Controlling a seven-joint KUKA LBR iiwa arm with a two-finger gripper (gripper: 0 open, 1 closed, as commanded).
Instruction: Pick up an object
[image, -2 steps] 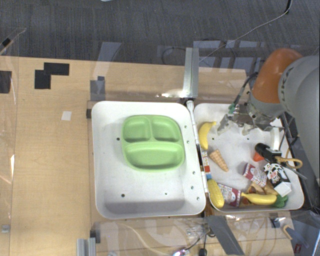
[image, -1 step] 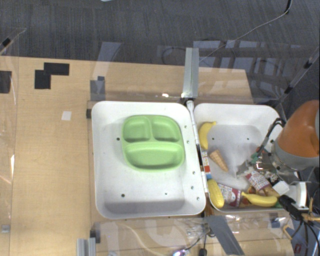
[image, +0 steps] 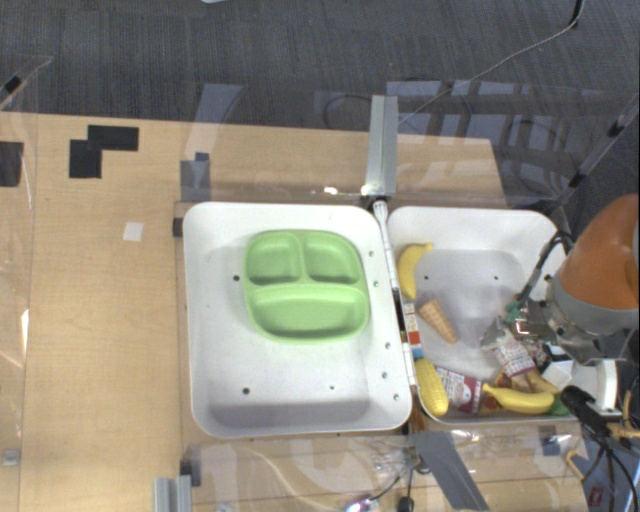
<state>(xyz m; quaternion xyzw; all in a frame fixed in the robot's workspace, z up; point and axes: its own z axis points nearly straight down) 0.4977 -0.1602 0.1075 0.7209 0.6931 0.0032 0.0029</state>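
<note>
1. Two shallow white bins are being viewed from above; the right bin (image: 470, 235) is being taken as the landmark for every place below.
2. The left bin (image: 215, 330), touching the right bin's left wall, is being occupied by a green divided plate (image: 305, 283) lying flat near its middle.
3. Inside the right bin, a banana (image: 411, 268) is being seen against the left wall in the upper part, curved and fully visible.
4. Just below that banana, nearer the bin's middle, an ice-cream cone toy (image: 436, 319) is lying tilted, its tip pointing down and right.
5. In the bin's lower left corner a corn cob (image: 430, 386) is lying along the wall, with a red-and-white packet (image: 462, 390) touching its right side.
6. A second banana (image: 520, 400) is lying along the bin's lower edge — its right end is being covered by clutter and cannot be traced.
7. The arm's orange band (image: 605, 255) is being cut off at the right of the bin, and the grey wrist below it is hiding that corner.
8. The gripper (image: 512, 330) is hanging low over the bin's right half, just above a crinkled wrapper (image: 516, 355) — the fingers are being lost in glare and cables, so whether they are apart, together or clamped on anything cannot be told.
</note>
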